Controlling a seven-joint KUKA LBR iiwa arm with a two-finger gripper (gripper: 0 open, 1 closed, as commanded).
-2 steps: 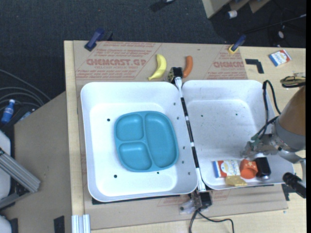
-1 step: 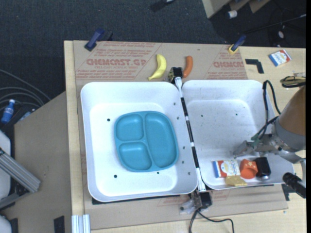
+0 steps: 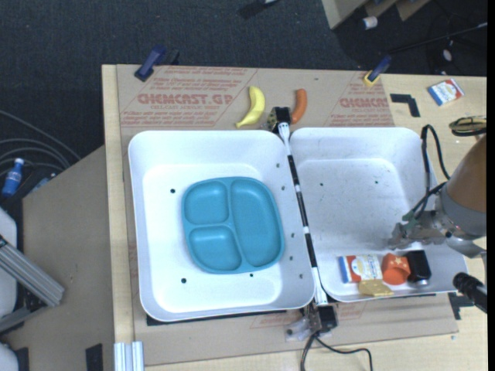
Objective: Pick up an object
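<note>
The gripper (image 3: pixel 408 242) hangs over the right bin's (image 3: pixel 348 149) near corner, just above a cluster there: a red-and-white packet (image 3: pixel 358 267), an orange-red object (image 3: pixel 395 270), a black block (image 3: pixel 418 267); whether the jaws are wide or narrow, one cannot tell; a sound grasp likely means dropping straight onto one piece, clear of the wall; the packet's long axis runs left-right.

A pale wooden bench (image 3: pixel 116 230) stands on dark carpet (image 3: pixel 69 22), with grey cables (image 3: pixel 31 141) trailing at the left and evenly lit from above.
</note>
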